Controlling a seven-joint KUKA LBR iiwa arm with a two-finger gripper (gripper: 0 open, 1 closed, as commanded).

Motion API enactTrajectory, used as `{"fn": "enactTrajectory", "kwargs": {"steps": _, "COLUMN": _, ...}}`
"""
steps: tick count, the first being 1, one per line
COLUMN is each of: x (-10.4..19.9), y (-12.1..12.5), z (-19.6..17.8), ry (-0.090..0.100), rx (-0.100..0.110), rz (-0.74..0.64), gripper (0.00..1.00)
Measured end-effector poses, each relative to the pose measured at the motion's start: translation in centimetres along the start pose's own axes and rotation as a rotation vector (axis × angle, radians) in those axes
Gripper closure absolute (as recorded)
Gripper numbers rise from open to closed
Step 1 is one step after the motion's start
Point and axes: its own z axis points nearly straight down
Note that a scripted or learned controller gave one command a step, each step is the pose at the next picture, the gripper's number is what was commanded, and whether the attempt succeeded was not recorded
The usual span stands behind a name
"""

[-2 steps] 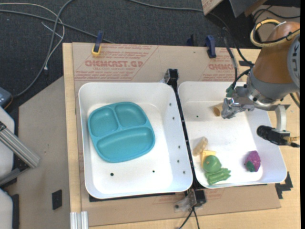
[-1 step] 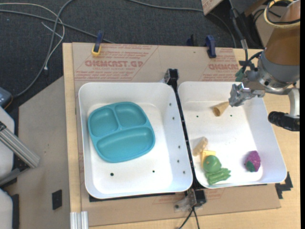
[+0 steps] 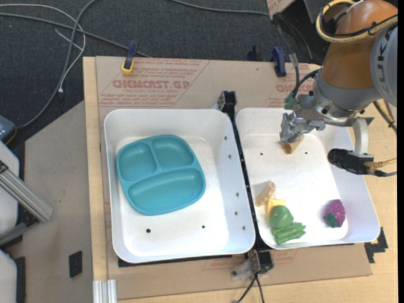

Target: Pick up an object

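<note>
Left bin: teal tray. Right bin: gripper clamps tan piece.

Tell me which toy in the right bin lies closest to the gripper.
The small tan piece right under the gripper. The beige piece, green toy and purple toy lie farther off, near the bin's front edge.

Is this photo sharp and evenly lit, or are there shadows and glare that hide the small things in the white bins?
In the camera view the light is soft and even: the blue tray and the purple toy look crisp, casting faint shadows. The white bins are bright without hard glare. The gripper looks slightly soft and dark, so its tips are hard to read.
</note>
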Motion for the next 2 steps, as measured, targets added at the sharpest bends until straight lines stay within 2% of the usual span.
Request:
{"fn": "enactTrajectory", "kwargs": {"steps": 1, "x": 6.4, "y": -0.3, "z": 0.5, "ry": 0.001, "rx": 0.001, "rz": -0.001, "gripper": 1.0}}
{"fn": "enactTrajectory", "kwargs": {"steps": 2, "x": 11.5, "y": -1.1, "z": 2.0, "ry": 0.0, "rx": 0.002, "rz": 0.0, "gripper": 1.0}}
